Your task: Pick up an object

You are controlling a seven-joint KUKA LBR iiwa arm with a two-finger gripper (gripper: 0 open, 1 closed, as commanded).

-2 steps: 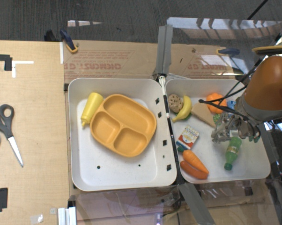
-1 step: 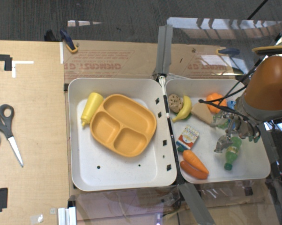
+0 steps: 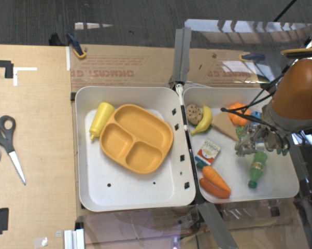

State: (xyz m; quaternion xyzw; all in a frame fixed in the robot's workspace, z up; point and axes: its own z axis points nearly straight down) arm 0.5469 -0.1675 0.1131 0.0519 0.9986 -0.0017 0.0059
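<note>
- Left bin: a tray in the middle, a bottle touching it at 9 o'clock.
- Right bin: banana and cookie at 10 o'clock, carrot at 7 o'clock, small bottle at 4 o'clock.
- Scissors lie on the bench, at 9 o'clock of the left bin.

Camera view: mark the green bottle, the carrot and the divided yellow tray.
green bottle (image 3: 256,168), camera view, on its body, right bin
carrot (image 3: 216,177), camera view, on its middle, right bin
divided yellow tray (image 3: 136,137), camera view, on its central divider, left bin
</note>
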